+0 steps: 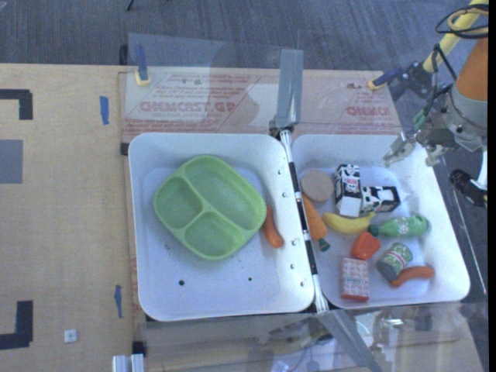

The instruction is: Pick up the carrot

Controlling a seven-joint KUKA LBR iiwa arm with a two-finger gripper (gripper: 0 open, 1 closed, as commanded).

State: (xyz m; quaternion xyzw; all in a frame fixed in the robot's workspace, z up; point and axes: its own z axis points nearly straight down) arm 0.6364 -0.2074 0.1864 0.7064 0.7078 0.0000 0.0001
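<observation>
An orange carrot [313,218] with a dark green stub lies in the right bin [456,273], tight against its left wall. A second carrot-like orange piece [271,231] lies in the left bin [225,293], touching the right edge of the green divided plate [209,206]. My gripper [410,154] hovers over the right bin's far right corner, well away from both orange pieces. Its fingers [394,153] are spread open with nothing between them.
The right bin also holds a brown disc [316,184], two cow-print cartons [349,190], a banana [348,222], a green bottle [400,226], a red pepper [365,246], a can [394,260], an orange-red sausage-like piece [412,274] and a pink box [354,278].
</observation>
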